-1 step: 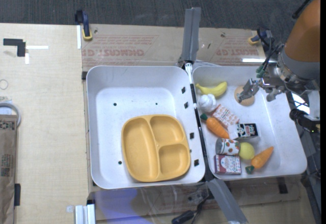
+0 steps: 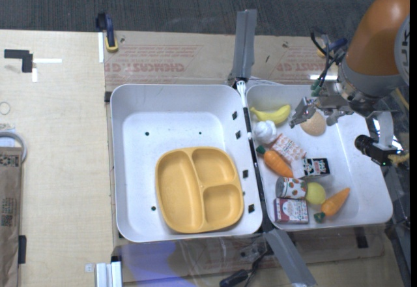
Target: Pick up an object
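My gripper (image 2: 317, 114) hangs over the back of the right bin (image 2: 365, 168), open, its two fingers spread. A tan round bun (image 2: 315, 126) lies just under and between them, and I cannot tell whether they touch it. To its left are a yellow banana (image 2: 272, 114) and a small white bottle (image 2: 264, 130). Further forward lie an orange carrot (image 2: 278, 163), a striped packet (image 2: 288, 147), a black-and-white carton (image 2: 316, 166), a can (image 2: 290, 188), a yellow lemon (image 2: 315, 194), a second carrot (image 2: 334, 203) and a red box (image 2: 291, 211).
The left bin (image 2: 130, 149) holds a yellow divided plate (image 2: 199, 189). A grey divider post (image 2: 244, 51) stands between the bins at the back. The arm's orange band (image 2: 381, 31) and cables crowd the right bin's far right corner.
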Robot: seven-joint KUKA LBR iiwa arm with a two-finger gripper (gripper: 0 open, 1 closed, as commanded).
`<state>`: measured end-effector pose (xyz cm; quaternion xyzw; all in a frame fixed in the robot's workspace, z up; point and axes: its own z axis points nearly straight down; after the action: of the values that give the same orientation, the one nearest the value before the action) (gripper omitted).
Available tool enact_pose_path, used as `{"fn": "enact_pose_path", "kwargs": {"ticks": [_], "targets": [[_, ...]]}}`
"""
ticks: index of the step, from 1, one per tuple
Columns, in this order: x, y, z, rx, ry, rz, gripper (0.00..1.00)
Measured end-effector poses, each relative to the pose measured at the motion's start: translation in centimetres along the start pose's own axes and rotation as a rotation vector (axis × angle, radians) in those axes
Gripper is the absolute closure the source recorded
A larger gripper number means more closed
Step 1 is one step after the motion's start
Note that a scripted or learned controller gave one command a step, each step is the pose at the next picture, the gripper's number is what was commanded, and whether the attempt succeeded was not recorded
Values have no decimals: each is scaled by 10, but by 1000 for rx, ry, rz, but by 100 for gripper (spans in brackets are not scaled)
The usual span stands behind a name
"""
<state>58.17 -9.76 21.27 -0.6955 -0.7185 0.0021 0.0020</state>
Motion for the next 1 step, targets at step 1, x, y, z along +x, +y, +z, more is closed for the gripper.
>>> {"fn": "enact_pose_path", "kwargs": {"ticks": [1], "targets": [[38, 31, 25, 0, -1, -84, 0]]}}
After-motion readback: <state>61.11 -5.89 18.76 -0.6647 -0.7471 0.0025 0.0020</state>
